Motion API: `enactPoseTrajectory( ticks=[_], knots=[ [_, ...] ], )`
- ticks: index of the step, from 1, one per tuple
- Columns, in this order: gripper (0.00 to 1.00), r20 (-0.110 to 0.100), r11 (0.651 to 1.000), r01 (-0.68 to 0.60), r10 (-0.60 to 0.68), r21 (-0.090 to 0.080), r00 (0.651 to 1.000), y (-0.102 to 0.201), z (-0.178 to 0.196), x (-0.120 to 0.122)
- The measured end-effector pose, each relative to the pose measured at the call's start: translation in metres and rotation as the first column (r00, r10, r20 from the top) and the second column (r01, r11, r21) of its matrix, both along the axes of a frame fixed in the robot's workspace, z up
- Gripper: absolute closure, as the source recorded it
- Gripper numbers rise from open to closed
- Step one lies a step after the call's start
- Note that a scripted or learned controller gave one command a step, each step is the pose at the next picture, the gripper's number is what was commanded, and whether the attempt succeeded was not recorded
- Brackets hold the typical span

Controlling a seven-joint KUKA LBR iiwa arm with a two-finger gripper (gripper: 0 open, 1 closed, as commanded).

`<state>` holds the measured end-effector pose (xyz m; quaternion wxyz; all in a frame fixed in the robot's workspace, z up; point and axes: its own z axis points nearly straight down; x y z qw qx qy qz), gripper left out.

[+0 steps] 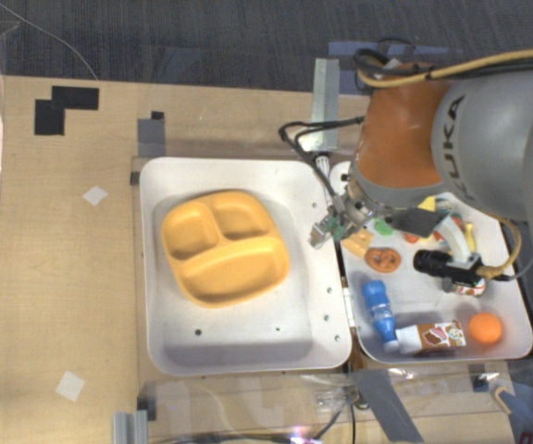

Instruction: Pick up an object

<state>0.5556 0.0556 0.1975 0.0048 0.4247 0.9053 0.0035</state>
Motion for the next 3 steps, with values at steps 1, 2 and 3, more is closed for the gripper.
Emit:
enactPoseTrajectory(
  ticks=[1, 2, 3],
  knots=[
    [1.00, -0.007, 0.997, 0.073, -0.073, -0.001, 0.997, -0.028, -0.012, 0.005],
    [1.00, -0.004, 0.985, -0.170, 0.170, -0.002, 0.985, -0.006, -0.011, 0.043],
    [1.00, 0.004, 0.985, -0.174, 0.174, -0.002, 0.985, -0.004, 0.002, 0.045]
  ],
)
